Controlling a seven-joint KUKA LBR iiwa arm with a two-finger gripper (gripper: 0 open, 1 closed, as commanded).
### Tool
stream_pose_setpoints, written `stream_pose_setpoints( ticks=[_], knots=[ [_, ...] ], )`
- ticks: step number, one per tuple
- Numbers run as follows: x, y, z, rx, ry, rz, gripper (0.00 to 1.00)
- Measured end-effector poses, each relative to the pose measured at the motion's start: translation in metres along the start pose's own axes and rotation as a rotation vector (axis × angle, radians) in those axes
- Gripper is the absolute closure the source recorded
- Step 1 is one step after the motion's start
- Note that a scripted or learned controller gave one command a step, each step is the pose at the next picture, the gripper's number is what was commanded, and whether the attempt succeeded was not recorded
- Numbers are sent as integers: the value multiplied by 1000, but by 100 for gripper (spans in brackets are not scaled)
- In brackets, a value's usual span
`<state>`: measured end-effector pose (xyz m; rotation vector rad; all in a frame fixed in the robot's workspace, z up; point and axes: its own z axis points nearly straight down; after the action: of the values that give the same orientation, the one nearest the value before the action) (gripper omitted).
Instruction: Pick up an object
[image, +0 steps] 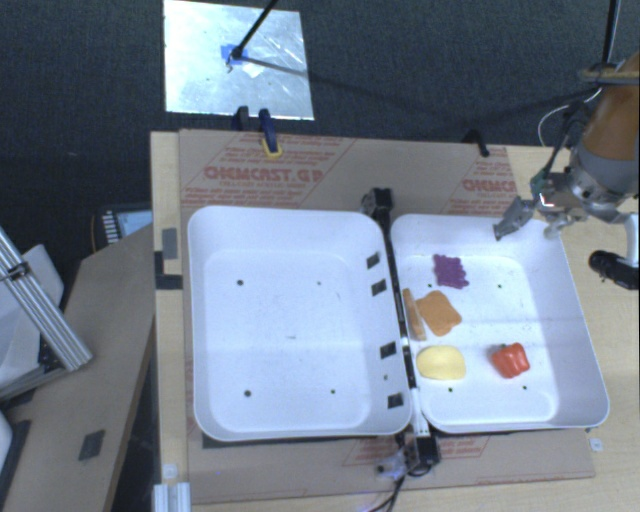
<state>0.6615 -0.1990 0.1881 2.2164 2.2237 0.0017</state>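
The right bin (573, 300) holds several small items. A purple bunch (450, 270) lies near its back, with an orange piece (439, 312) just in front of it. A tan stick (411, 314) rests along the left wall. Closer to the front sit a yellow lump (440, 362) and a red pepper (511, 359). My gripper (531, 221) hangs over the bin's back right rim, above and to the right of the purple bunch. Its two fingers (508, 222) stand apart, open, with nothing between them.
The left bin (200, 300) stands beside the right one, with a black divider with clips (388, 290) between them. Both rest on a cardboard sheet (260, 170). A shiny foil square (238, 60) lies at the back. A metal rail (35, 300) slants at the left.
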Motion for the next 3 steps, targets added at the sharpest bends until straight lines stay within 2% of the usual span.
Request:
stream_pose_setpoints(
  ticks=[1, 2, 3],
  knots=[
    [51, -49, -85, -6, 1, -5, 0],
    [103, -50, -240, -18, -1, -8, 0],
    [126, 2, -356, -18, -2, -6, 0]
  ],
)
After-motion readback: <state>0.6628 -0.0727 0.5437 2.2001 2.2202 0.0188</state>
